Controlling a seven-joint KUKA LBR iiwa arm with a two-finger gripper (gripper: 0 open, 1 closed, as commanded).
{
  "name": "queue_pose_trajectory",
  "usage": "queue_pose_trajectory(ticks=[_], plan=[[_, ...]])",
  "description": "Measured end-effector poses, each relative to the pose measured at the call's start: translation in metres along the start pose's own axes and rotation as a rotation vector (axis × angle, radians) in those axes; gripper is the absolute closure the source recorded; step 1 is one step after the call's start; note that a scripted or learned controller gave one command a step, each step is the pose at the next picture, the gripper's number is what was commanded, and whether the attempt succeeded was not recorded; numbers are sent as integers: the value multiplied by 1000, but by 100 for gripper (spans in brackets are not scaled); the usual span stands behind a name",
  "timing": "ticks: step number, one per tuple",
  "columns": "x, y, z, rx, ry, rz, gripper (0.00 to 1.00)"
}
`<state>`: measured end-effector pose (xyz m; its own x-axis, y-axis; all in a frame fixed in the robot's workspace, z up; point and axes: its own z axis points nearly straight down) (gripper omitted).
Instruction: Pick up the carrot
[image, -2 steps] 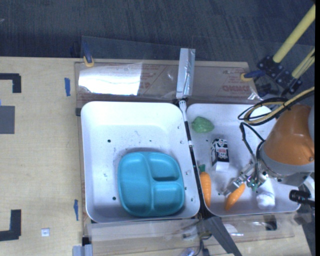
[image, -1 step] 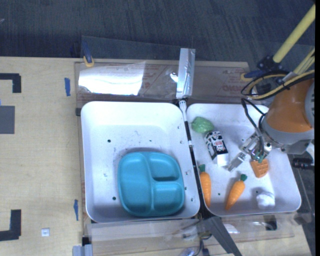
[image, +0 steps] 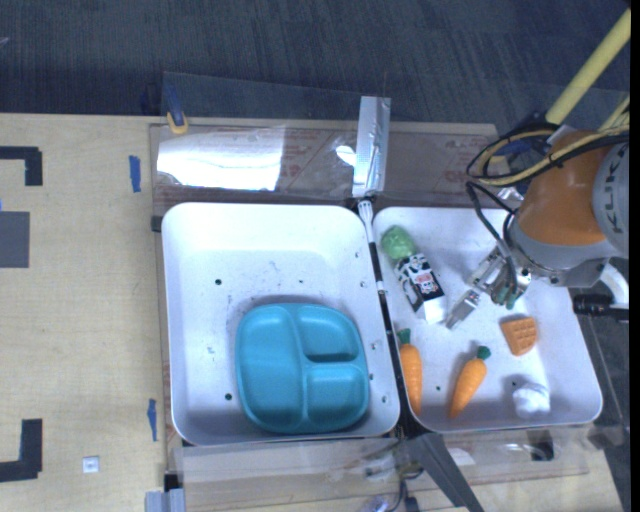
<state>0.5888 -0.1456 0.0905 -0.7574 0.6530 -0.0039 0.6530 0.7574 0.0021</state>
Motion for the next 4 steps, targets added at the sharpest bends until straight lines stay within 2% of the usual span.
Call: queue_pose_trajectory(ticks=[1, 2, 3, 4], plan=[[40, -43, -8, 0, 2, -336, 0], [100, -50, -31, 1, 4, -48, 0], [99, -49, -41, -2, 0, -47, 100], [90, -59, 2, -3, -2, -87, 100]])
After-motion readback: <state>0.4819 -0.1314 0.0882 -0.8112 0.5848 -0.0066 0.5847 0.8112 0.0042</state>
